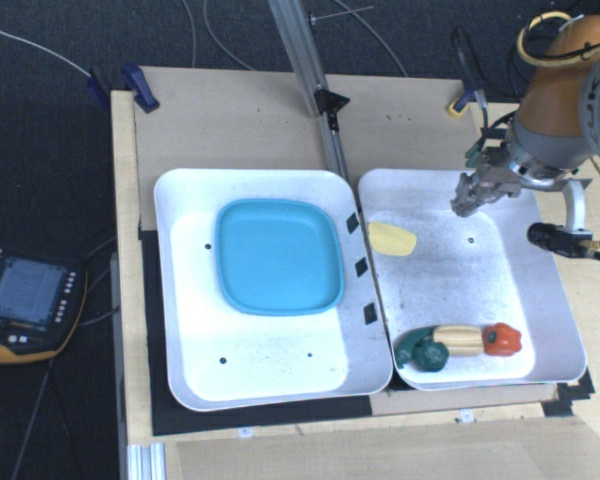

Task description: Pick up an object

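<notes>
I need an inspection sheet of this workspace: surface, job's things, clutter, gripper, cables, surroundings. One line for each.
Surface: bench bears left bin and right bin, side by side.
Job's things: yellow piece at the right bin's left wall; green item, tan item and red item in a row at its near edge.
Clutter: blue plate in the left bin.
Gripper: gripper over the right bin's far part, nothing seen between its fingers.
Cables: loops on the floor behind the bench.
Surroundings: handheld pendant on the floor; metal pole; blue clamp.
</notes>
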`<state>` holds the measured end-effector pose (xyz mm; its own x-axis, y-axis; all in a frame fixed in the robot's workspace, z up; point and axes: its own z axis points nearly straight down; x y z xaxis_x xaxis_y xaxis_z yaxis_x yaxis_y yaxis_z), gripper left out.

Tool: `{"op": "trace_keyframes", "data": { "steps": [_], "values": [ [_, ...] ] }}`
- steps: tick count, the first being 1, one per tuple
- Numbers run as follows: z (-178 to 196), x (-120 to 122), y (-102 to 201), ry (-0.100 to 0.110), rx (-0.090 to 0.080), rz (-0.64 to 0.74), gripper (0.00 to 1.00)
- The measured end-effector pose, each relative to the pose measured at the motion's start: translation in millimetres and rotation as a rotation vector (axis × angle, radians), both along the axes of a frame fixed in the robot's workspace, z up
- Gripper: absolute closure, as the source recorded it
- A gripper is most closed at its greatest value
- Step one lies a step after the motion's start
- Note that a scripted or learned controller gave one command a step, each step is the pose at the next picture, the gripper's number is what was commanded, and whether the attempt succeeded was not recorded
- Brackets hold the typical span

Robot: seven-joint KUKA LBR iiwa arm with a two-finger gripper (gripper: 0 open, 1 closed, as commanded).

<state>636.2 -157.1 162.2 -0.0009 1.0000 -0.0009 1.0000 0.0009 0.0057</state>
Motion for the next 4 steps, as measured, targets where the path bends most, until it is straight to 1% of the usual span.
{"op": "trace_keyframes", "data": {
  "steps": [1, 3, 4],
  "values": [
    [53, 1, 0, 0.0, 0.0, 0.0, 1.0],
    [74, -8, 113, 0.004, 0.003, 0.004, 1.0],
    [68, -18, 157, 0.006, 0.002, 0.003, 1.0]
  ]
}}
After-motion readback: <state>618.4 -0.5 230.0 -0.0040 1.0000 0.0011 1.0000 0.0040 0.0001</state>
